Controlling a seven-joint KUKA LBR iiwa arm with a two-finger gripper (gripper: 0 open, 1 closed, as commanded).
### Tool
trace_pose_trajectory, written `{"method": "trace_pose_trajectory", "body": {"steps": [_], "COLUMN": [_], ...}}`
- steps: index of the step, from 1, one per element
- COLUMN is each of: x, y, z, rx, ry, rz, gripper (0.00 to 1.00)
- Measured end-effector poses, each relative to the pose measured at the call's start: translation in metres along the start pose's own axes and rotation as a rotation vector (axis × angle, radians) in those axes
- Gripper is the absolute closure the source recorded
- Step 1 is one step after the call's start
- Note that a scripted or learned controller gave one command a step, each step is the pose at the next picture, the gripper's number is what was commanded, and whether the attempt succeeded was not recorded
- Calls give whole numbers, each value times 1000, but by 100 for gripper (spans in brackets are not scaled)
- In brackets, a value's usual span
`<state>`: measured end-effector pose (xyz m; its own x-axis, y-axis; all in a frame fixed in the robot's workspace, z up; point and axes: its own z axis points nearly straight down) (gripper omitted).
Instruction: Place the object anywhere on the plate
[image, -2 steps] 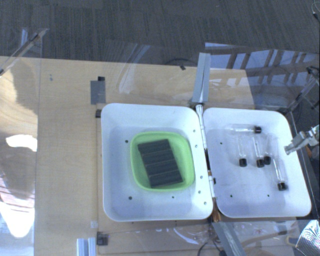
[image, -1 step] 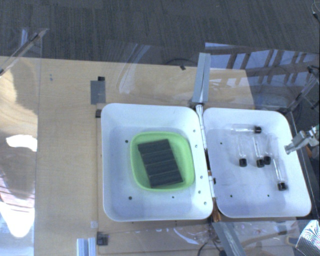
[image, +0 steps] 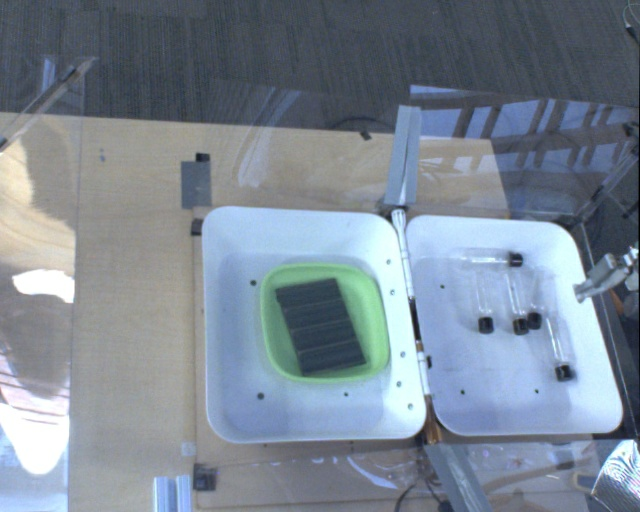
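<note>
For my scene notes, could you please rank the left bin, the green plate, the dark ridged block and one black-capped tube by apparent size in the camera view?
1. left bin
2. green plate
3. dark ridged block, lying on the plate
4. black-capped tube, in the right bin; its clear body is faint, so its extent is approximate.

To the left of the gripper (image: 608, 276), clear tubes with black caps (image: 520, 322) are crowding the right bin (image: 450, 400), while its near floor is lying open.

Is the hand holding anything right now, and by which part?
Nothing visibly held: the hand sits at the right white bin's edge, apart from the clear black-capped tubes.
</note>
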<state>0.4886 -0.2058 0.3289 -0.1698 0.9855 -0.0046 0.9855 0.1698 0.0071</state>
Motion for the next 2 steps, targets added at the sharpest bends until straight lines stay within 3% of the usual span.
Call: {"method": "trace_pose_trajectory", "body": {"steps": [1, 2], "x": [0, 0], "y": [1, 1], "z": [21, -27], "rx": [0, -2], "ry": [0, -1], "rz": [41, 106], "gripper": [0, 0]}}
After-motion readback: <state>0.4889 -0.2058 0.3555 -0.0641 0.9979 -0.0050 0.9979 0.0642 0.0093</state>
